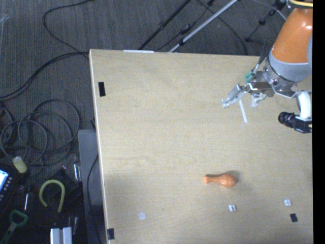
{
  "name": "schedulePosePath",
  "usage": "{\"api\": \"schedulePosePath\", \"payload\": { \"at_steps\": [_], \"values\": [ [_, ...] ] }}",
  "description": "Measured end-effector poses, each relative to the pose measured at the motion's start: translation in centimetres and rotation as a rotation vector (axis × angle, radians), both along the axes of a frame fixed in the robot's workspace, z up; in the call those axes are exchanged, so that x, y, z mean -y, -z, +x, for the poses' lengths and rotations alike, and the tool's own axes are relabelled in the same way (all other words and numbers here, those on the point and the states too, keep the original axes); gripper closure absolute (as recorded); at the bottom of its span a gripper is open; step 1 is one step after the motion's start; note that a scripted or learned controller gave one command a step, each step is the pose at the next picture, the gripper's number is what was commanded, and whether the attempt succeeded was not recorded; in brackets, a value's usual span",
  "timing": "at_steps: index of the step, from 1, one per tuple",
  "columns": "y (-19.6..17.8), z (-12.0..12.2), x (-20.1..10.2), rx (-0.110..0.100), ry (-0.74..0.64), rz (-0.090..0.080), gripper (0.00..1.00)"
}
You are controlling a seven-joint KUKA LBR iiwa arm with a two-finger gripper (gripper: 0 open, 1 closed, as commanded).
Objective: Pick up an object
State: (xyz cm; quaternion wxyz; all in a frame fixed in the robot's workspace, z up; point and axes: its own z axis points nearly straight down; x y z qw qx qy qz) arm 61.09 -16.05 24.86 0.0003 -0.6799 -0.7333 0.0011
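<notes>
An orange, gourd-shaped object (pixel 222 180) lies on its side on the tan bench top (pixel 162 136), toward the front right, with its narrow neck pointing left. My gripper (pixel 244 100) hangs at the upper right, well behind the orange object and apart from it. Its fingers stand spread with nothing between them. The grey arm with its orange band (pixel 294 29) comes in from the right edge.
Small square markers (pixel 232 207) (pixel 287 203) and a black tag (pixel 293 217) lie near the front right of the bench. Another black tag (pixel 101 89) sits at the left edge. Cables and tools (pixel 45 136) lie on the floor to the left, tripod legs (pixel 213 14) behind.
</notes>
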Motion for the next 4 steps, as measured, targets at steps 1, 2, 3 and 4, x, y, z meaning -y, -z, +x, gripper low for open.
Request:
{"api": "schedulePosePath", "payload": {
  "at_steps": [1, 2, 3, 4],
  "values": [
    [0.6, 5.8, 0.5, 0.001, 0.001, 0.001, 0.00],
    [13.8, 4.9, 6.4, -0.001, 0.030, -0.002, 0.00],
    [16.4, 5.7, 4.5, 0.001, -0.094, -0.001, 0.00],
    [15.6, 5.7, -2.0, 0.002, -0.327, 0.001, 0.00]
  ]
}}
